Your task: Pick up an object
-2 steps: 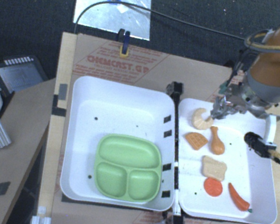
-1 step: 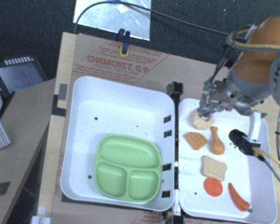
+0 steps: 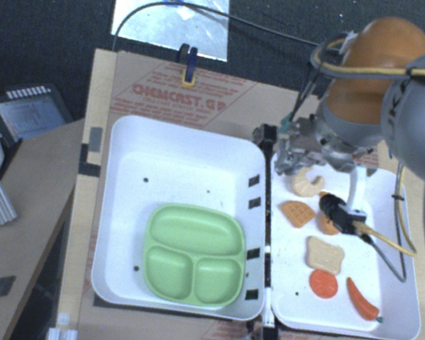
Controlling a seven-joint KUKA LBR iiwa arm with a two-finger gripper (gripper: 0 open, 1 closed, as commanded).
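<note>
Camera view: gripper [image 3: 299, 162] low in right bin [image 3: 394, 315] — finger state unclear — pale food piece [image 3: 306, 183] just below it, green tray [image 3: 194, 254] far left.

Green tray [image 3: 194, 253] fills left bin's [image 3: 140, 144] front; its back lies bare.

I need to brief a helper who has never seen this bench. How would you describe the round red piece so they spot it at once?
Start at the right-hand shallow white bin and go to its near edge. The flat round red slice lies there, just below the pale toast-shaped piece and left of the long red-orange chilli-shaped piece. It is the one red disc.
</note>
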